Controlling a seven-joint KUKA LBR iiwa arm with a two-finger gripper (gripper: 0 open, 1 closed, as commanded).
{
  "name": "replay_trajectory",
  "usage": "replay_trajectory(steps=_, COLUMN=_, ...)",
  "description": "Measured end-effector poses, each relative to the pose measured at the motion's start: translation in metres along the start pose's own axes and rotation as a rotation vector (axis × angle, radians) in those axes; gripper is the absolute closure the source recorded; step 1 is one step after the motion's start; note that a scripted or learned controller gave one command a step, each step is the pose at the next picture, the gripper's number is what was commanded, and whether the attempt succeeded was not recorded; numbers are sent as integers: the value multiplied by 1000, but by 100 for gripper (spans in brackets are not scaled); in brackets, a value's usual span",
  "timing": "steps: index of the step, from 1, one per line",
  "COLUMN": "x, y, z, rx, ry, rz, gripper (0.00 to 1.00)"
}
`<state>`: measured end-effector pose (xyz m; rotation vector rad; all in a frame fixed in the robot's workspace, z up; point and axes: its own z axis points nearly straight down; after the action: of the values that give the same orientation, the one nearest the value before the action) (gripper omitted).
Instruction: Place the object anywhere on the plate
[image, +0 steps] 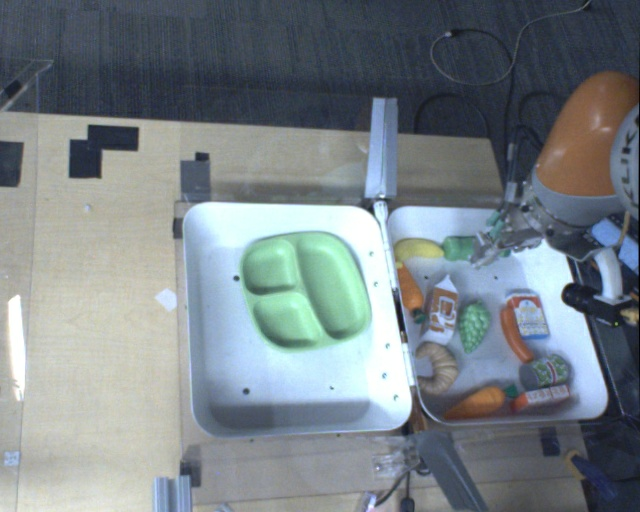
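**Arm over the crowded right bin, plate alone in the left**

Along the near wall of the right bin (590, 405) lie a carrot (474, 402), a small can (548, 371) and a croissant (437, 365), packed close with little bare floor between them. Farther in sit a green pea pod (473, 326), a small carton (443, 310) and a sausage (516, 336). The left bin (215, 400) has wide bare floor all round the plate (305, 288), a light green, rounded-square dish split into three compartments, apart from every wall. At the far side of the right bin, the gripper (497, 245) hangs beside a yellow lemon (420, 249) and a small green object (459, 247), which lies just at its fingertips; whether the fingers grip it I cannot tell.
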<state>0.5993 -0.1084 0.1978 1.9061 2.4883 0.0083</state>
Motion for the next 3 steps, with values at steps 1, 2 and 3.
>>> replay_trajectory(steps=1, x=113, y=3, z=-21, rx=3, ry=2, rz=136, gripper=100)
replay_trajectory(steps=2, x=161, y=36, z=-16, rx=4, ry=3, rz=147, gripper=100)
replay_trajectory(steps=3, x=161, y=36, z=-16, rx=4, ry=2, rz=147, gripper=0)
